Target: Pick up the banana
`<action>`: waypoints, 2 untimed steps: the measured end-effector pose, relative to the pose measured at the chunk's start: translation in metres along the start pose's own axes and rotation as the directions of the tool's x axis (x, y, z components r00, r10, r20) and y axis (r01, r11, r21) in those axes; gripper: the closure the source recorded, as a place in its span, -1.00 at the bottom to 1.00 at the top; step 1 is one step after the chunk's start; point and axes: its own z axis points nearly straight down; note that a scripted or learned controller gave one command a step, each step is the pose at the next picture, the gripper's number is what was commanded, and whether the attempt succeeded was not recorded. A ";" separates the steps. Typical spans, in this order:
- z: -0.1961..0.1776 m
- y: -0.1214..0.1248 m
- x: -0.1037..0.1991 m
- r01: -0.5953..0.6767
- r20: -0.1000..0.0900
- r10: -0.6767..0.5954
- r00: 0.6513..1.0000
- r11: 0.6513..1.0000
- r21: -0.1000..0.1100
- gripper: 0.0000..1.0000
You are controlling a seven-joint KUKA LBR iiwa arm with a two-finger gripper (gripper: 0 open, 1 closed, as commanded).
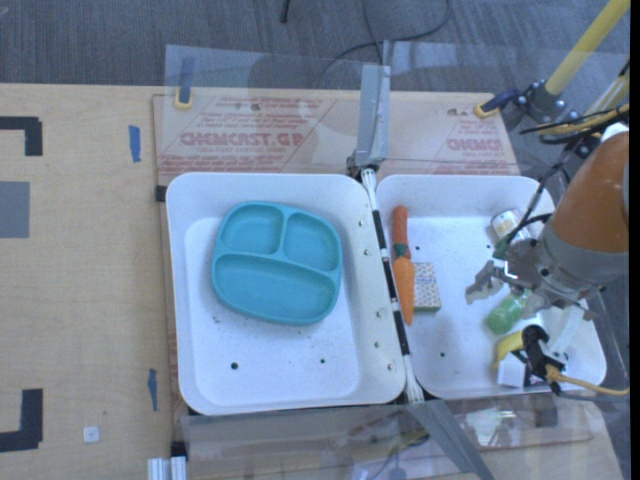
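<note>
The gripper [497, 280] hung low over the right bin [450, 368], and whether it was spread or pressed together could not be told from above. The banana [509, 345] lay near that bin's front right corner, just beside a green item [503, 314] under the arm, while a carrot [402, 266] and a small sponge [427, 287] lay along the bin's left wall. In the left bin [200, 368] sat a blue divided plate [277, 262], and both bins rested on the tan surface [80, 268].

plate [277, 264]: smooth plastic | bins [290, 388]: matt white | bench [80, 268]: wood
</note>
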 end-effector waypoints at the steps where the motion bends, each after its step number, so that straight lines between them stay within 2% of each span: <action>1: 0.048 -0.013 -0.037 0.286 -0.002 -0.286 0.958 0.958 -0.009 -1.00; 2: 0.049 -0.003 -0.061 0.604 0.006 -0.604 0.797 0.796 -0.013 -1.00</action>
